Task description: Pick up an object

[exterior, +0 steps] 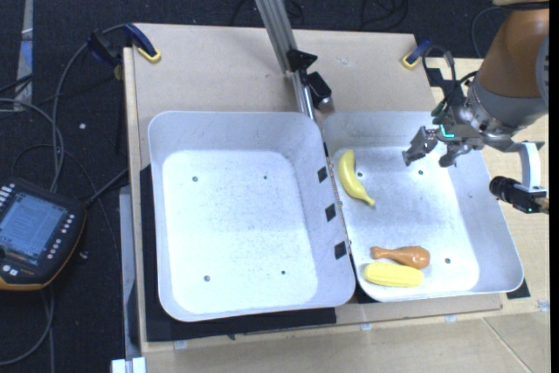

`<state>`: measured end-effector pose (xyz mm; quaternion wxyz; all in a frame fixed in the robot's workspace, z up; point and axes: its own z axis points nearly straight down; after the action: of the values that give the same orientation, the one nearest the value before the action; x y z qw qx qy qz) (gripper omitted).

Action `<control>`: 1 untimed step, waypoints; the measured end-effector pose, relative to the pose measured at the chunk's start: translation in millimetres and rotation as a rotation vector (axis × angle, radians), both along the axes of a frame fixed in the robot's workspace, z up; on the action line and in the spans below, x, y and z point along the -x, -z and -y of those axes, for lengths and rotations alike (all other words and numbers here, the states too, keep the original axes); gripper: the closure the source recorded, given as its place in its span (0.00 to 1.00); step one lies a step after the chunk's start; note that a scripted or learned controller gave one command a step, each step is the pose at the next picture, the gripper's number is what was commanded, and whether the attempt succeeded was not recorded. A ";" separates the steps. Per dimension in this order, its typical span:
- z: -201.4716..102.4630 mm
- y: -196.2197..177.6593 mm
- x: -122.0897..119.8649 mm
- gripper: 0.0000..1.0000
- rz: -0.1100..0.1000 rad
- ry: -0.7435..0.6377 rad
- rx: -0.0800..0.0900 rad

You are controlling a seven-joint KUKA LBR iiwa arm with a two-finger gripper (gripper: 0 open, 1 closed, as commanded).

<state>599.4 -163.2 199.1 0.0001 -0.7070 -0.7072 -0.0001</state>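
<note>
Over the right bin [489, 214] on the desk, my arm's gripper [434, 145] hangs with its jaws apparently spread and nothing between them. A banana [353, 178] lies at the bin's left wall, and a drumstick [402, 255] touches a corn cob [394, 275] at the near edge. I judge a grab there could catch both or slip off.
</note>
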 end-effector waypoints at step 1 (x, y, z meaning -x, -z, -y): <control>0.0 0.1 0.0 0.00 0.000 0.000 0.000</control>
<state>599.4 -163.2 199.1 0.0002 -0.7070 -0.7072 0.0000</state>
